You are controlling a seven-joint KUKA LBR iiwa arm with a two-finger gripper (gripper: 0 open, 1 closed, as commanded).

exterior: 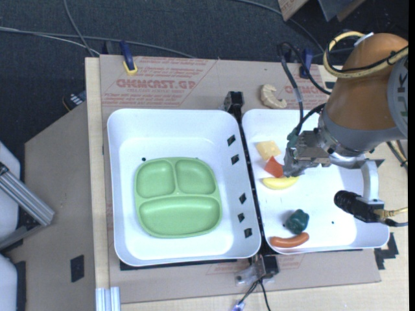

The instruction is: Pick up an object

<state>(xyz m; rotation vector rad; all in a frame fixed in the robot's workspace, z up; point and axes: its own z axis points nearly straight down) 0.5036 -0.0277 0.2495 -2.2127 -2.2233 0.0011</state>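
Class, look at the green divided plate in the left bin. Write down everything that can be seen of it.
The green divided plate is pale green, smooth and slightly glossy, like plastic. It is a rounded rectangle with three compartments: two small ones along the far side and one wide one along the near side, split by raised ridges. It lies flat and upright on the floor of the left bin, roughly centred, with nothing showing in its compartments. Only the bin floor touches it.
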